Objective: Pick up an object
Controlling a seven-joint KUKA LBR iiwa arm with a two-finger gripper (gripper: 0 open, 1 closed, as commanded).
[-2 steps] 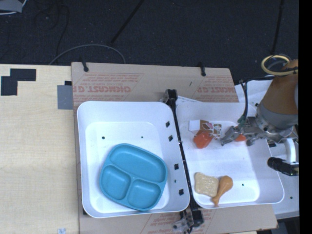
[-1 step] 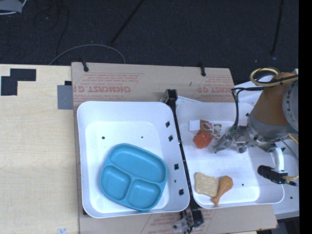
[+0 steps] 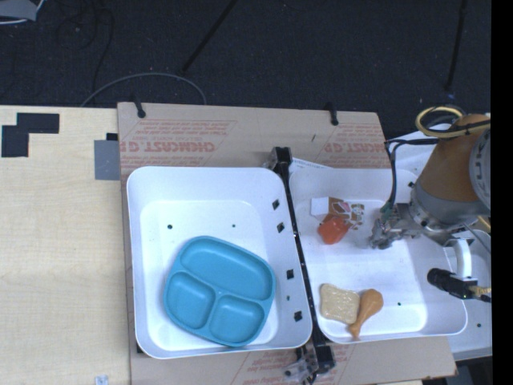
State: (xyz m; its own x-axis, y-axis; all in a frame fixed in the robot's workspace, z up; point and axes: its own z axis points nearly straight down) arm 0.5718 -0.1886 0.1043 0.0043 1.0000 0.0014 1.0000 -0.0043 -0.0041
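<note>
The grey two-finger gripper [image 3: 385,235] hangs low over the right-hand shallow white bin [image 3: 401,323], and whether it is spread or pressed together cannot be told at this size; nothing can be made out in its grasp. Just to its left in the view, near but apart, lies a small red rounded toy [image 3: 333,230], touching a red-and-white printed packet [image 3: 346,211] behind it. Judged from this, the red toy is the nearest candidate, while the tan toy drumstick [image 3: 365,308] and beige bread slice [image 3: 339,302] lie further toward the bin's near edge, and the blue three-compartment plastic plate [image 3: 218,289] sits apart in the left bin [image 3: 152,215].
</note>
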